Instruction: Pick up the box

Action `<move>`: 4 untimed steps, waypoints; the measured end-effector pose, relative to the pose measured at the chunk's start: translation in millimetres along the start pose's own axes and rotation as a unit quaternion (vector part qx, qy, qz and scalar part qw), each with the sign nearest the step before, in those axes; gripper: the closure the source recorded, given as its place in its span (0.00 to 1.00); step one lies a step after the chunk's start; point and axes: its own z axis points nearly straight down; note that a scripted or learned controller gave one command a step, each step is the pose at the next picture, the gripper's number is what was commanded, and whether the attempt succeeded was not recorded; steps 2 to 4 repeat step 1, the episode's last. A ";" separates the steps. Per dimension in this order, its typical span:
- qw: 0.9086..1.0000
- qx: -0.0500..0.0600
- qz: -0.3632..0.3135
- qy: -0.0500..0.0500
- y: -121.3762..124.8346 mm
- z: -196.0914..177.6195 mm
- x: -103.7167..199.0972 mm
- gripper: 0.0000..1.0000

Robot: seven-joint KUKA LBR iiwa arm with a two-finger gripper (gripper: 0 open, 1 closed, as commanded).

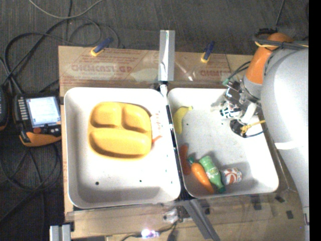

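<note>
One arm (281, 89) bent low, tool (234, 108) over right bin (271, 185)

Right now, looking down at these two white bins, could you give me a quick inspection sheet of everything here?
Surface: two white bins, left bin and right bin, on a cardboard-covered bench.
Job's things: no box that I can make out.
Clutter: yellow divided plate in the left bin; banana, carrot, green bottle and small can in the right bin.
Tool: tool over the right bin's far right corner; nothing seen in it.
Cables: loose cables on the floor.
Surroundings: handheld screen left of the bench.
</note>
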 end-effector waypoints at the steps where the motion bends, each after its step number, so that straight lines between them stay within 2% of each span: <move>1: 1.000 0.005 0.015 0.000 -47.8 -9.3 -42.4 0.00; 4: 1.000 0.005 0.015 0.000 -47.8 -9.3 -42.4 0.00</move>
